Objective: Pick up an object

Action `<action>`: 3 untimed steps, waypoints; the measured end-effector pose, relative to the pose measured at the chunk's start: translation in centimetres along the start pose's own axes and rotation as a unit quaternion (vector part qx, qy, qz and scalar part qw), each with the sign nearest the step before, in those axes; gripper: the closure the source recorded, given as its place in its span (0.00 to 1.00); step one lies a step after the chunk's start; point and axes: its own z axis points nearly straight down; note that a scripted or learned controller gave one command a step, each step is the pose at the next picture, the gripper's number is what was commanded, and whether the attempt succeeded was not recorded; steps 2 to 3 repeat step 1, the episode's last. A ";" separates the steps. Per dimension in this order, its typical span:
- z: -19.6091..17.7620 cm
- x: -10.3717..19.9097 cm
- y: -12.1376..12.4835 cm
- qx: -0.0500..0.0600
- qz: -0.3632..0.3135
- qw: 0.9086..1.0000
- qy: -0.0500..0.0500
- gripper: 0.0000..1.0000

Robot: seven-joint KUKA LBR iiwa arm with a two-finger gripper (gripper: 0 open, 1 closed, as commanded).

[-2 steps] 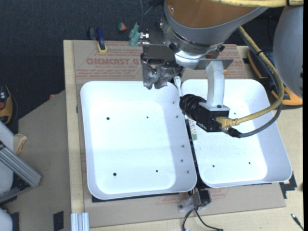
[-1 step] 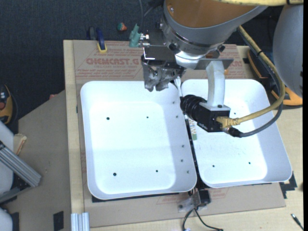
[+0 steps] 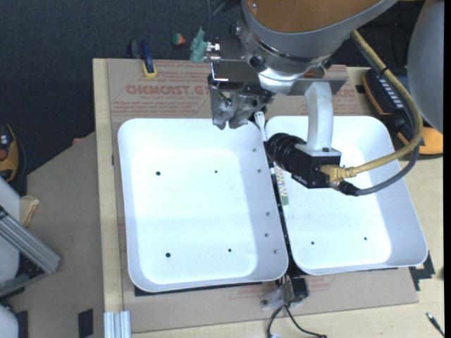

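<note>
Below, 2 white bins, cardboard bench

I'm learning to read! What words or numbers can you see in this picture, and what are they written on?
"CHEMCAST G": red letters on the flat brown cardboard sheet under the shallow white plastic bins; the grey arm hides what follows.
More red print on the sheet's right side: too blurred to read.

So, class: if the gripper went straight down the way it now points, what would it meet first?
Probably the back rim of the left bin, since the gripper hangs over that edge near the right bin; depth is unclear.
</note>
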 end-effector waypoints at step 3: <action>-1.0 0.1 0.0 -0.001 0.000 1.000 0.001 1.00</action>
